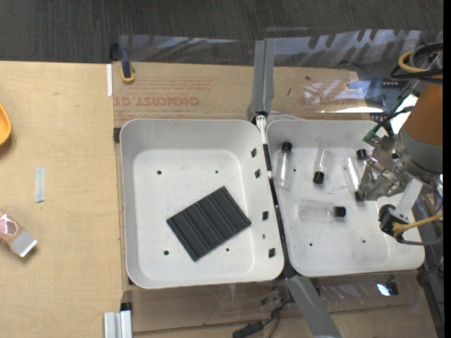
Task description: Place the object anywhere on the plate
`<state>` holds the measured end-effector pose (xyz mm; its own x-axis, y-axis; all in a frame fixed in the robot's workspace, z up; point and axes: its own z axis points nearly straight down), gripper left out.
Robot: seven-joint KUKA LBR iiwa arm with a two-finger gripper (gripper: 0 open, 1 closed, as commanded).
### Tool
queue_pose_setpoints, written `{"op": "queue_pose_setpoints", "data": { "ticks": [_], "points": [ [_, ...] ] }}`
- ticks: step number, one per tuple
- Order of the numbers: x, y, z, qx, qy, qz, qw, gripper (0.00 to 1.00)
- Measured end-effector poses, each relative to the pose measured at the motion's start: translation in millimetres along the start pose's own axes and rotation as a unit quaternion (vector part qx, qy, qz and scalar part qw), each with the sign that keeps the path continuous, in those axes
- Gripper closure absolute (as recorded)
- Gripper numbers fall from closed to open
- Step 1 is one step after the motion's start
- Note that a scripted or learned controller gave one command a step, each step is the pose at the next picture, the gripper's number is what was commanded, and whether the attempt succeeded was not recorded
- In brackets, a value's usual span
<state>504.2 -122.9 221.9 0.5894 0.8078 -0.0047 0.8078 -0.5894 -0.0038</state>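
Vials (318, 169) of clear plastic with black caps lie scattered in the right bin (303, 263): one near the bin's upper left corner with its cap uppermost, one beside it with its cap at the lower end, a third (323, 211) lying flat lower down with its cap to the right, and what looks like a fourth close to the claw, hard to make out against the white floor. Gripper (372, 183) sits low over the right side of this bin, at the end of the grey arm with its orange band (427, 122) reaching in from the right. Whether the claw is wide or narrow cannot be told, since cables and the wrist body clutter that spot, and nothing can be seen for certain between its tips. The nearest vial lies just to the claw's left, close by or perhaps touching; the flat one is lower and further left, apart from it.

In the left bin (134, 189) rests the plate (208, 223), a dark ribbed rectangle turned at a slant, near the middle of the floor, well apart from the claw.
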Motion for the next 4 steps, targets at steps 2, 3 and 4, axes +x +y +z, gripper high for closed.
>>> {"op": "queue_pose_setpoints", "data": {
  "ticks": [2,3,4],
  "points": [
    [154.5,-27.8,-41.8,-0.001,0.0,-0.033,0.9995,1.0],
    [138.0,-54.0,-27.4,0.0,0.0,-0.077,0.997,1.0],
    [199.5,-116.5,-33.6,-0.001,0.0,-0.025,0.9997,1.0]
  ]
}}
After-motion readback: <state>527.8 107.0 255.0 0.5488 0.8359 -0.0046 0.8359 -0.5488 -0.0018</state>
